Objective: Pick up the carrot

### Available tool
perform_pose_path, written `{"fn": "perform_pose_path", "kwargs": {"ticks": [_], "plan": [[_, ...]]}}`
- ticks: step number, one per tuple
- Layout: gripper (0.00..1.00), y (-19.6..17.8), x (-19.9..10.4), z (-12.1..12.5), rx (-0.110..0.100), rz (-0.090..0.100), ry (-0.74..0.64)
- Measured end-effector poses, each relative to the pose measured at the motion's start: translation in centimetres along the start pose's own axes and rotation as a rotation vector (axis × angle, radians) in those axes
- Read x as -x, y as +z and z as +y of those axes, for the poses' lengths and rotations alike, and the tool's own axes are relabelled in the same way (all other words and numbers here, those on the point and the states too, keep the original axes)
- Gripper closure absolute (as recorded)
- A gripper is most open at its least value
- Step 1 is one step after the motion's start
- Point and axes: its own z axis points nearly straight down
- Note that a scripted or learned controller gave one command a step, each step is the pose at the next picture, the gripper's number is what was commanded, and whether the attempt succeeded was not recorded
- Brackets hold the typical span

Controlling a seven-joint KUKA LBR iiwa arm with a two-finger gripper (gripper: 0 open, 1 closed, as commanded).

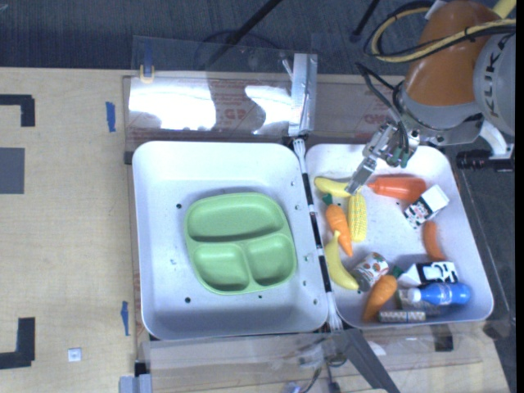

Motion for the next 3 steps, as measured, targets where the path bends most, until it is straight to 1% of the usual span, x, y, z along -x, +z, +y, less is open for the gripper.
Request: {"fn": "perform_pose_path", "kwargs": {"ticks": [1,2,3], "plan": [[0.0,8.3,1.1,-1.0,0.001,-0.001,-0.234],[0.0,0.0,-4.9,0.4,0.001,0.0,-0.376],[1.0,-1.1,-4.7,0.4,0.006,-0.006,-0.372]]}}
